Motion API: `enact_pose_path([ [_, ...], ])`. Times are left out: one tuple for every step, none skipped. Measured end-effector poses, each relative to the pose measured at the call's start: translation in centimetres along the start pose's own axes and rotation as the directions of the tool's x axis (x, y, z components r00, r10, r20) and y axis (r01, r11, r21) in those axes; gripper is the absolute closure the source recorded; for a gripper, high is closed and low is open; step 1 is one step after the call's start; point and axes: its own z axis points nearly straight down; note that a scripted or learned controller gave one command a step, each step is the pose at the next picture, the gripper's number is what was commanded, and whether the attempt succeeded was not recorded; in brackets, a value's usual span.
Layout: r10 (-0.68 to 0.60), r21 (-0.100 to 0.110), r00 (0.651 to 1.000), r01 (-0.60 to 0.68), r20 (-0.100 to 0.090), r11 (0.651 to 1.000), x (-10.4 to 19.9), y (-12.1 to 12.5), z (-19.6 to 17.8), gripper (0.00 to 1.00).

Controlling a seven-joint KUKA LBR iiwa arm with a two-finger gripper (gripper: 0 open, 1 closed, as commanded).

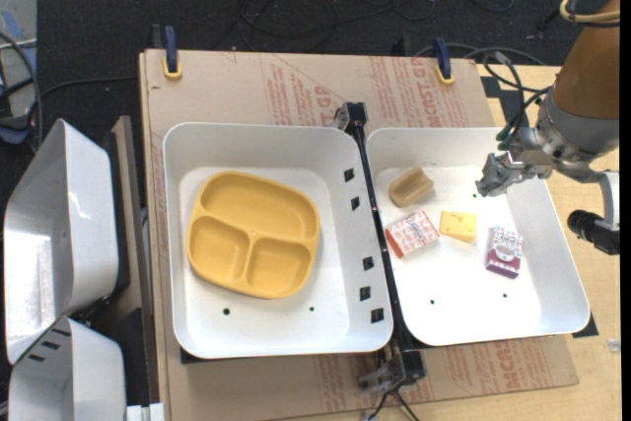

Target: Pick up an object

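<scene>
Leftmost, two grey-white plastic containers (54,242) are cut off by the picture's edge beside the brown cardboard-topped desk (266,84). On the desk, the left shallow white bin (187,153) holds a yellow three-compartment plastic tray (254,234), lying flat with bare white floor all round it, most along the near side. A black divider strip (373,232) marks where the two bins meet. In the right shallow white bin (552,311) lie four small things, apart from one another: a tan rounded block (410,185), its long axis slanting up to the right, near the divider; below it a red-and-white printed packet (412,234), tilted the same way; a pale yellow wedge (457,227) just right of that; and a purple-and-white printed packet (504,250), long axis roughly upright in the view, nearer the right wall. The bin's near half is bare. The tool (493,177) hangs over the bin's far right part, above and apart from the wedge and purple packet; it is dark and small, and whether it is wide or narrow cannot be told. The grey arm with its orange band (592,74) is cut off at the right edge.
</scene>
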Motion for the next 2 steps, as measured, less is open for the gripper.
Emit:
enact_pose_path([
  [0.0, 0.004, 1.0, 0.0, -0.001, 1.0, 5.8, 1.1, 0.9, 1.0],
  [0.0, 0.003, 1.0, 0.0, 0.0, 1.0, 10.4, 1.8, 1.2, 1.0],
])
